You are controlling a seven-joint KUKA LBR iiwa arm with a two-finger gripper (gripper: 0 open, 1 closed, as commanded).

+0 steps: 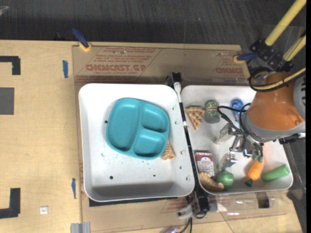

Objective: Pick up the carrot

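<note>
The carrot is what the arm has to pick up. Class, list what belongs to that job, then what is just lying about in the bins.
Belongs to the job:
carrot
pincer
right bin

Just lying about:
blue plate
waffle
tin can
red packet
green apple
green pepper

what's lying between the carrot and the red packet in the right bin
In the camera view, a green apple sits between the carrot and the red packet, low in the right bin.
</note>
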